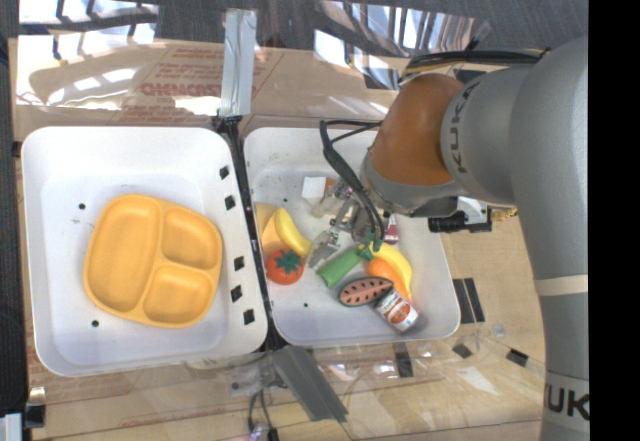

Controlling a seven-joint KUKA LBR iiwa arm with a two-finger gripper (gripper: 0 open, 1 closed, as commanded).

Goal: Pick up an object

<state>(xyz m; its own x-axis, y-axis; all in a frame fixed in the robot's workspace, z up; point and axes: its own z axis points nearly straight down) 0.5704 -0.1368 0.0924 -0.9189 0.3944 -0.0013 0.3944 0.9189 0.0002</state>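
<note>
The right bin (300, 324) holds several toy foods. A yellow banana (291, 230) lies at its left side, with a red tomato (284, 267) just below it. A green vegetable (343, 262) lies in the middle, next to a watermelon slice (357, 291), a second yellow fruit (398, 266) and a small red-and-white can (399, 311). My gripper (332, 241) hangs low over the middle of this bin, between the banana and the green vegetable. The wrist hides whatever lies under it. I see nothing lifted.
The left bin (60, 169) holds a yellow divided tray (152, 259). A small white piece (314, 189) lies near the right bin's far wall. A black divider (245, 229) runs between the bins. The grey arm (520, 129) covers the right bin's right side.
</note>
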